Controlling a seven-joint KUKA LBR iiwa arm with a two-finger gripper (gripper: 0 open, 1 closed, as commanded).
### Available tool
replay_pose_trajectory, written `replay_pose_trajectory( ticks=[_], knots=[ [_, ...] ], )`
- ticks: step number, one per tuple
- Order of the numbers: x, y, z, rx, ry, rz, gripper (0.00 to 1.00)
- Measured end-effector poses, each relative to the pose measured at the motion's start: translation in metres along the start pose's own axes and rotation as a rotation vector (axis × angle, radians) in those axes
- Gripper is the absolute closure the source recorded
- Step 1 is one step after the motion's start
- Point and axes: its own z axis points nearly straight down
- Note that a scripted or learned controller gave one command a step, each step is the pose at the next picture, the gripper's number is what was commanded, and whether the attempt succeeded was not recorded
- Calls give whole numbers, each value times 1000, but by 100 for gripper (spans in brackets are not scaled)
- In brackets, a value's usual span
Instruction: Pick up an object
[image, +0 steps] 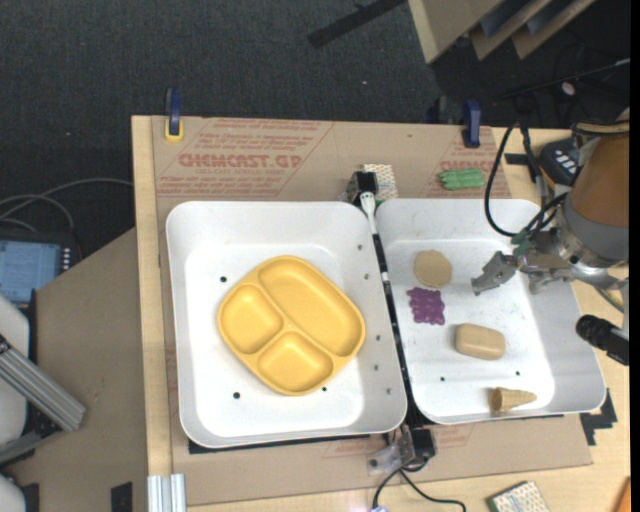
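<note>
Overhead, the fixed camera looked down at a slant on two shallow white bins set side by side on a wooden bench. The left bin (190, 300) held a yellow divided plate (290, 323) with three compartments, lying flat near its middle. The right bin (560, 385) held four small objects: a round tan cookie (433, 267) toward the far side, a purple grape bunch (428, 305) just beside and nearer than the cookie, a tan bread roll (480, 341) nearer still, and a small cone-shaped piece (512, 399) by the near rim (its exact nature was too small to make out). The arm (605, 200) entered from the right and was cut off by the frame edge, so only its wrist and orange band showed. The gripper (497, 272) hung over the right bin, to the right of the cookie and apart from it, with nothing visible between its fingers; its dark fingers appeared spread, one tip pointing toward the cookie, though the slant made the gap hard to judge. A black cable (495, 180) looped above the wrist. Beyond the bins, a small green object (461, 179) lay on the board, and two blue clamps (174, 110) gripped its far edge.
</note>
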Motion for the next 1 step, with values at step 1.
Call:
replay_pose_trajectory(
  ticks=[1],
  knots=[
    [-8,-33,111,5,1,3,0]
  ],
)
